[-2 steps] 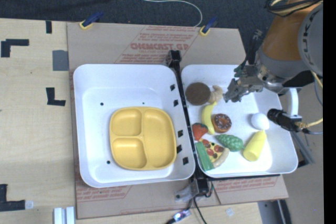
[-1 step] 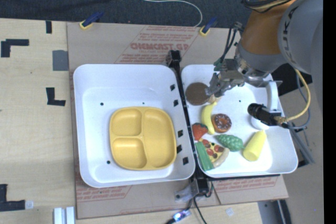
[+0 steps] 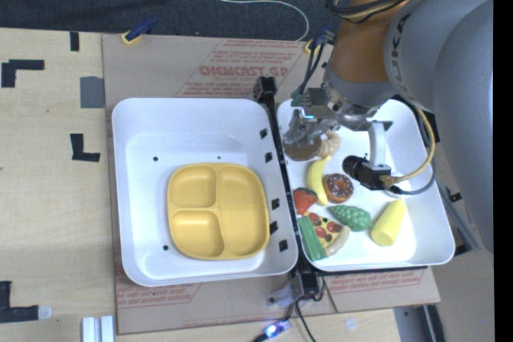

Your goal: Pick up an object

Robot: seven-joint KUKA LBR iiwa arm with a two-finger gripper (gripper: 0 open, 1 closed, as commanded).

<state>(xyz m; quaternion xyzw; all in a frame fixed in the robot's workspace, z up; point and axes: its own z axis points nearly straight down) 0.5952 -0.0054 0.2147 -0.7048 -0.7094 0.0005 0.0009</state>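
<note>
My gripper (image 3: pixel 307 128) hangs low over the back left part of the right bin (image 3: pixel 425 248). Right beneath it lie a brown round toy (image 3: pixel 299 148) and a tan piece (image 3: pixel 329 145); whether it touches them I cannot tell. Nearer the front lie a yellow banana (image 3: pixel 317 175), a chocolate donut (image 3: pixel 338 187), a red piece (image 3: pixel 304 200), a pizza slice (image 3: pixel 327 231), a long green piece (image 3: pixel 309 239), a knobbly green vegetable (image 3: pixel 351 216) and a yellow wedge (image 3: pixel 387 223).
The left bin (image 3: pixel 136 172) holds a yellow divided plate (image 3: pixel 217 211). The grey arm with its orange band (image 3: pixel 365 36) covers the back right of the right bin. A black dividing rim (image 3: pixel 276 164) runs between the bins. A white cable (image 3: pixel 240 0) lies behind.
</note>
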